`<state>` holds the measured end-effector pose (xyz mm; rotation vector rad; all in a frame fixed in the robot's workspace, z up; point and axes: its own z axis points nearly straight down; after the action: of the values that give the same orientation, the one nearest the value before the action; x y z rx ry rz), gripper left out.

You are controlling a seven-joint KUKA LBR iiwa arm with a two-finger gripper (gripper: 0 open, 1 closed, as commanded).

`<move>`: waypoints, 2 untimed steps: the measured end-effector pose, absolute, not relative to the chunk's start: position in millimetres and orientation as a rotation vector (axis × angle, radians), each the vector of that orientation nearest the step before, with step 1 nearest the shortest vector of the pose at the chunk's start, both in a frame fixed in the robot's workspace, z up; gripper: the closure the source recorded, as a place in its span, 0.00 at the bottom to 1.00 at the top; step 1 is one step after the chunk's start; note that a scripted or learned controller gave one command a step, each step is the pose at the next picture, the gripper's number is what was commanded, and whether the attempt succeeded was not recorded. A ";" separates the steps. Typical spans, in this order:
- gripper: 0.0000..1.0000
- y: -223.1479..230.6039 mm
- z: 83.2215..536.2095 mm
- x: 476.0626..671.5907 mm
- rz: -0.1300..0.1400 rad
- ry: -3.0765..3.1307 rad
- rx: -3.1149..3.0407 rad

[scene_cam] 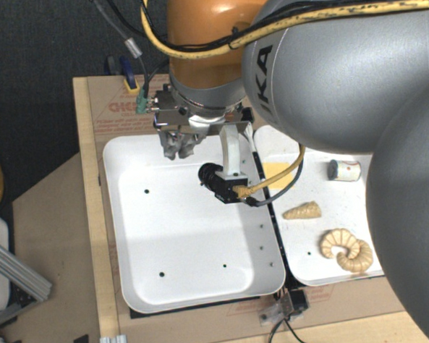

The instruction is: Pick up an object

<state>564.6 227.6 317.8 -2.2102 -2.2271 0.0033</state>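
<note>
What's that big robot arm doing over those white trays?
The grey and orange robot arm is reaching in over two white bins to pick something up. Its gripper hangs above the far edge of the left bin, with nothing seen between its fingers. The right bin holds a small cone-shaped piece, a curled tan piece and a small grey and white object. Nothing is picked yet.

1. The arm [340,87] is grey, with an orange band [213,22] above the wrist.
2. Both bins, left [182,234] and right [314,262], are white; the left one bears small dark dots.
3. The tabletop [101,210] is tan, with red lettering at its far edge.
4. The cone [302,212] and the curl [345,249] are beige.
5. The cable [263,26] is yellow and black.
6. The pincer [176,144] is metallic grey.
</note>
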 end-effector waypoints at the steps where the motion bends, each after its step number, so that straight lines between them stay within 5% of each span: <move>1: 1.00 224.8 340.9 544.4 -0.002 -2.223 -2.219; 2: 1.00 224.7 346.7 509.9 0.004 -2.221 -2.217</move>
<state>509.9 224.7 346.7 -2.2171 -2.2214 0.0043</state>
